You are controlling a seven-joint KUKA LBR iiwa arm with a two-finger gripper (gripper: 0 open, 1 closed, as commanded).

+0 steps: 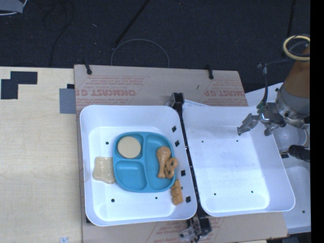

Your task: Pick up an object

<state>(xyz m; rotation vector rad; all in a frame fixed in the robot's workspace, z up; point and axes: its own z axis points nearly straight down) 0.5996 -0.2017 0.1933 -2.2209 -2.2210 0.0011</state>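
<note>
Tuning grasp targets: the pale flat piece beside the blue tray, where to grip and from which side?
Judging by its pose, take the pale piece from straight above, across its narrow width. It lies flat on the left bin floor against the blue tray, so a side approach looks blocked.

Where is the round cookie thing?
The round cookie lies in the blue tray's top-left compartment, in the left bin.

Tan food pieces (166,162) lie on and beside blue tray (132,176).
</note>
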